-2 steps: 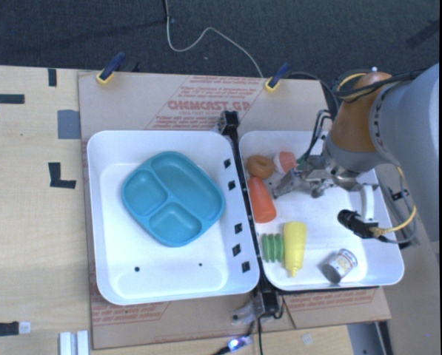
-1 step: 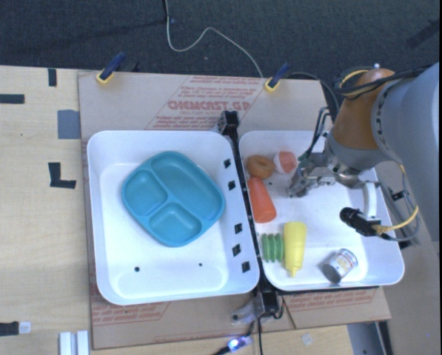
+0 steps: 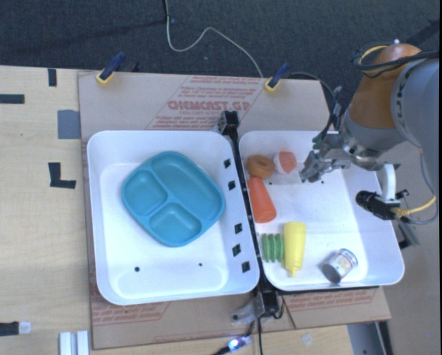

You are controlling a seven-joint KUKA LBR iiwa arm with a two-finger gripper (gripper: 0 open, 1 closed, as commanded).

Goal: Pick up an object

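Pincer [image 3: 311, 173]: low over the right bin, near its far edge, just right of the small red and white thing; too dark and small to tell if gripping or let go; nothing seen held.
Right bin [image 3: 369, 220]: white, on the counter's right side.
Brown donut [image 3: 260, 166]: far left corner of the right bin.
Red and white thing [image 3: 284, 162]: touching the donut's right side; too small to name.
Orange carrot [image 3: 261, 200]: along the left wall, just below the donut.
Green toy [image 3: 271, 247]: near the front left, beside the yellow bottle.
Yellow bottle [image 3: 294, 246]: lying down, near the front edge.
Tin can [image 3: 340, 265]: on its side, front right corner.
Left bin [image 3: 109, 272]: white, touching the right bin.
Blue plate [image 3: 173, 197]: in the middle of the left bin, three sections.
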